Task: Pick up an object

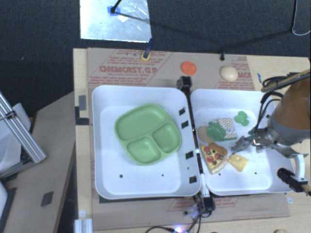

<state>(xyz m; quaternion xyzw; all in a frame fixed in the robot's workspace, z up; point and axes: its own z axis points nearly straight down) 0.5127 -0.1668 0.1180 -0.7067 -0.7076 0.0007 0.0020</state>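
Reaching in from the right, the arm (291,113) hangs its pincer (241,143) low over the right bin (252,181), the metal fingers (238,144) slightly spread with nothing between them, so it reads as open and holding nothing. The tip sits just above a yellow wedge of toy cheese (238,162), though contact is hard to judge from this slant. Just left of the cheese lies a toy pizza slice (215,156), its edge close against the wedge. Above the pizza, a dark green leafy toy (215,130) rests near the bin's left wall, and a small patterned card (227,124) lies just beside it, partly under its edge. A smaller light green piece (241,118) sits near the card toward the back of the bin. All these pickable things are gathered in the left half of the right bin. Across the dividing rim, the left bin (109,178) holds a green divided plate (147,133) with three compartments, lying flat near the middle. Behind the bins, on the cardboard-covered worktop (126,68), an orange disc (188,68) and a pale egg-shaped thing (229,73) rest well apart from each other. A shiny metal sheet (115,13) lies farther back on the dark floor.
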